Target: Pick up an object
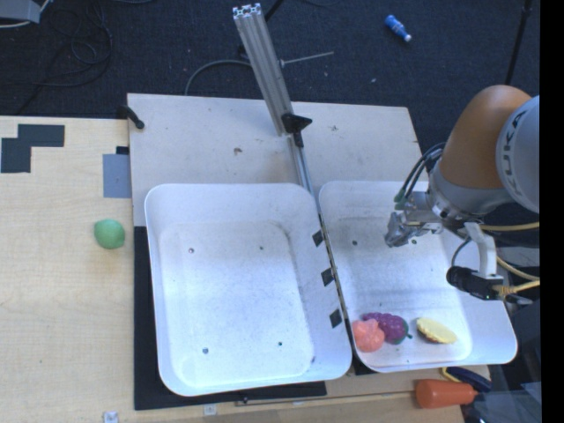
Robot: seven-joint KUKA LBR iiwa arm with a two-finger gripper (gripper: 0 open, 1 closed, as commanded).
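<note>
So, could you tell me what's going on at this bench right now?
The robot arm reaches in from the right, with its gripper over the upper part of the right bin. It holds nothing that I can see. Three small objects lie along that bin's near edge: a pink piece, a purple one touching it, and a yellow one a little apart. A green ball sits on the wooden surface left of the bins.

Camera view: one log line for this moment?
hand over right bin | nothing seen held | toys at near edge | left bin
</note>
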